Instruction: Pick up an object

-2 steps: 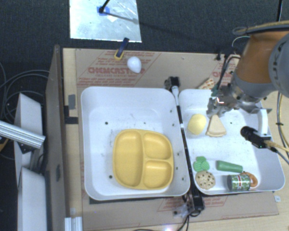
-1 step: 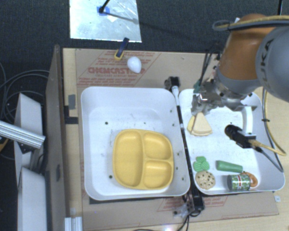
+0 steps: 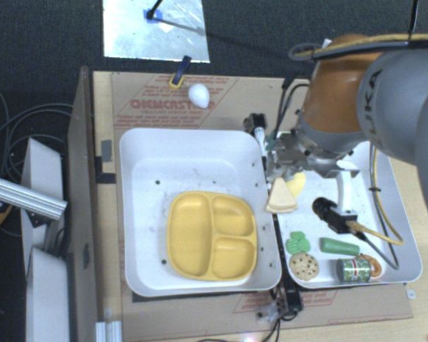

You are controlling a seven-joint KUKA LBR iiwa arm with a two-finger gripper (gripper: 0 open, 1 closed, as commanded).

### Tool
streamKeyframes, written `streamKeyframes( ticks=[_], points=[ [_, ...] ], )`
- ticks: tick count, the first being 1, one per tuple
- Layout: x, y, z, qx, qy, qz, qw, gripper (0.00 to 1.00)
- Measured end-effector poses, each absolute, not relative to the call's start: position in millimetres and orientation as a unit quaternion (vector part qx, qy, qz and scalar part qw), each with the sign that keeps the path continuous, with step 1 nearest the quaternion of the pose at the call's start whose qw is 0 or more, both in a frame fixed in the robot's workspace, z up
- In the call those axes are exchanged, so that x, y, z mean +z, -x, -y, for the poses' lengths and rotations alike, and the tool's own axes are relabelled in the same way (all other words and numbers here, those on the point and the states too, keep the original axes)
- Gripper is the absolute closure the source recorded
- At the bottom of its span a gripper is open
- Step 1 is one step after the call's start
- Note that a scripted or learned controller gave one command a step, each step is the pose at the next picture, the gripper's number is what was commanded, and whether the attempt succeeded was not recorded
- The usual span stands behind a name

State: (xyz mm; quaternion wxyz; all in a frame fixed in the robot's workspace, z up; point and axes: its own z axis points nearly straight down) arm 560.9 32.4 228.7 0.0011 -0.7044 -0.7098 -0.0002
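- The arm [image 3: 357,84] reached in over the right bin [image 3: 406,262], and its gripper [image 3: 279,164] hung low at that bin's far left side, close against the wall shared with the left bin [image 3: 139,212].
- Whether the gripper was wide or narrow could not be told, since the wrist covered it from above. Nothing could be seen held in it.
- A toy bread slice [image 3: 282,197] lay just in front of the gripper, with a yellow piece [image 3: 297,184] touching its far edge. By their nearness, these looked the likeliest things for the pick.
- Both lay tight by the dividing wall, so a grasp there would probably leave little room on the wall side.
- The other candidates sat along the near side of the right bin, well apart from the gripper: a green leafy toy [image 3: 297,244], a chocolate-chip cookie [image 3: 304,265], a green cylinder-shaped toy [image 3: 340,246] and a small can [image 3: 354,269].
- The left bin held a yellow divided plate [image 3: 210,234] lying flat; being broad and shallow, it would likely be awkward to pinch.
- A white egg [image 3: 198,95] rested on the cardboard beyond the bins, outside the working area.
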Motion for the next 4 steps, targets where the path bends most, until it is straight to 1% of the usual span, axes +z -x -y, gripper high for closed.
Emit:
streamKeyframes(
  ticks=[1, 2, 3, 4],
  points=[
    [248, -521.0, -14, 0.0001, 0.707, 0.707, 0.001, 1.0],
    [237, -583.5, -68, -0.0025, 0.704, 0.71, -0.001, 1.0],
    [293, -583.2, -38, -0.0024, 0.707, 0.707, -0.002, 1.0],
    [222, -563.3, 3, 0.0028, 0.708, 0.706, 0.002, 1.0]
  ],
)
